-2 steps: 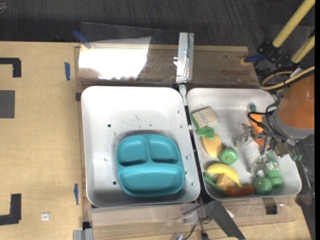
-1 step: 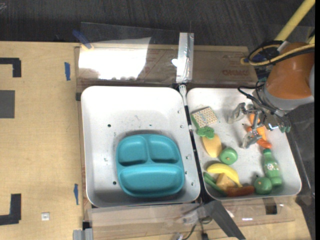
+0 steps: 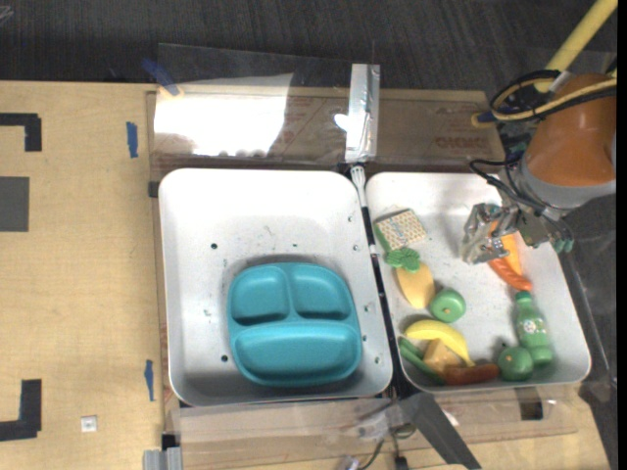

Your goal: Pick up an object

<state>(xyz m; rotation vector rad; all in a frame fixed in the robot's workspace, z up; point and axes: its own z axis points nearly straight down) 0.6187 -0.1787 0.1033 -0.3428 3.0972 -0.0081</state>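
Progress: early, nothing lifted | gripper (image 3: 487, 235) low in right bin (image 3: 573, 306), touching carrot (image 3: 511, 267) | grip state: cannot tell | left: secure and raise it

Arm enters from the right edge of the camera view, upper portion. Orange band (image 3: 573, 145) is visible above the wrist, rounded and facing the camera, with grey housing directly beneath it. Black and yellow cabling loops across the top of the band on its left side. Wrist points downward and to the left. Tool (image 3: 487, 235) hangs below the wrist, metallic grey, tilted slightly left of vertical. Tool tip sits low, at the left end of the assembly. Finger spacing cannot be determined at this resolution; the tip is blurred.
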